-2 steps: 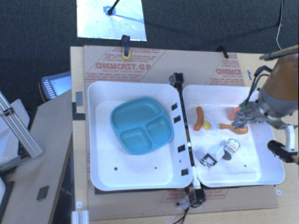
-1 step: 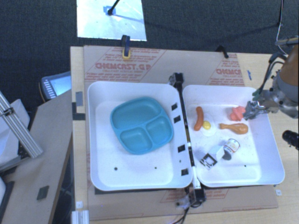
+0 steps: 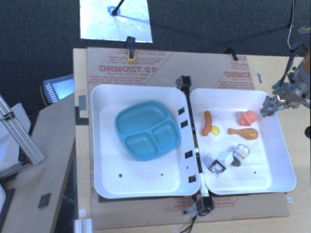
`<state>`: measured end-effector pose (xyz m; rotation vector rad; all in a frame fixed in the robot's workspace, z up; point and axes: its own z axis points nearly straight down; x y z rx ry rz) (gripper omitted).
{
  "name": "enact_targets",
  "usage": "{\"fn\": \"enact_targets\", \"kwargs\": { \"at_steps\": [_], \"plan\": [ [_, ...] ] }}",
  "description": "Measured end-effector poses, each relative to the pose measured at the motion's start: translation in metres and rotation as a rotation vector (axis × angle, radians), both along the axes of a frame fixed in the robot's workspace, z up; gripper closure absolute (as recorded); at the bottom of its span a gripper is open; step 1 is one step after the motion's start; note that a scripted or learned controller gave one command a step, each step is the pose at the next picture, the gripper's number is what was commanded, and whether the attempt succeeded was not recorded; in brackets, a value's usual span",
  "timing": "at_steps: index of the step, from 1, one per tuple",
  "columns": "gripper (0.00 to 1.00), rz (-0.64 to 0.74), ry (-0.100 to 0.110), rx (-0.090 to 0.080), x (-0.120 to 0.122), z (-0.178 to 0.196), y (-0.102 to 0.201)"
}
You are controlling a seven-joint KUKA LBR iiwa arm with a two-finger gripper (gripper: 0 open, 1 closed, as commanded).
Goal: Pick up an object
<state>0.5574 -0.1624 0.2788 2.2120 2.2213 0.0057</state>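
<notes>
Several toy foods lie in the right bin (image 3: 279, 144), none lifted yet. The gripper (image 3: 268, 106) hovers at its far rim; whether its jaws are spread, I cannot tell. Next it must descend on the pink piece (image 3: 248, 117)

The bench (image 3: 80, 144) is a pale wood surface. A clear sheet with red lettering (image 3: 146, 67) lies flat on it, and two shallow white bins sit side by side on that sheet: the left bin (image 3: 104, 178) and the right bin (image 3: 282, 164), touching along their inner walls. A yellow clamp (image 3: 131, 50) grips the far edge.
</notes>
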Motion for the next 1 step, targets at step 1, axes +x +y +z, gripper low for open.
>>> {"fn": "enact_targets", "kwargs": {
  "at_steps": [1],
  "plan": [
    [1.00,0.004,0.005,0.004,0.0000,-0.0167,0.0519]
  ]
}}
